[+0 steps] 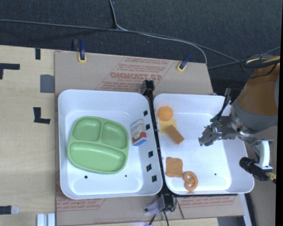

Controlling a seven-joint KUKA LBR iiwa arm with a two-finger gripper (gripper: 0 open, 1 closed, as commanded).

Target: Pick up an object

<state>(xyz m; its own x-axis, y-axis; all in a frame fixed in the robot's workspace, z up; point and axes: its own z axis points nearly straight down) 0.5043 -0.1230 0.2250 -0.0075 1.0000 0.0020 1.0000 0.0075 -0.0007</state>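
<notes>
- Camera view: gripper (206, 140) hangs over the right bin (222, 182), toward its right half, fingers pointing left and down. Nothing sits between the fingers; whether they are spread or closed I cannot tell at this resolution.
- Landmark for everything below: the black divider (152, 134) between the two bins.
- Nearest candidates sit just right of the divider: orange ball (165, 113) at the far end, brown block (174, 134) just below it lying on a yellow piece (165, 128).
- Further toward the near end, still close to the divider: flat tan cracker (174, 167), with a pretzel (190, 180) touching its lower right corner.
- Left of the divider: small carton (138, 132) just beside it, green divided plate (99, 144) further left in the left bin (65, 177).
- Judgement: the approach is not yet committed; the gripper is apart from every object.
- Advice: go for the brown block. It stands proud and offers parallel faces. Align the fingers across its short axis, descend straight, close only once seated.
- Risk: the ball rolls away, and the cracker is too flat to pinch.
</notes>
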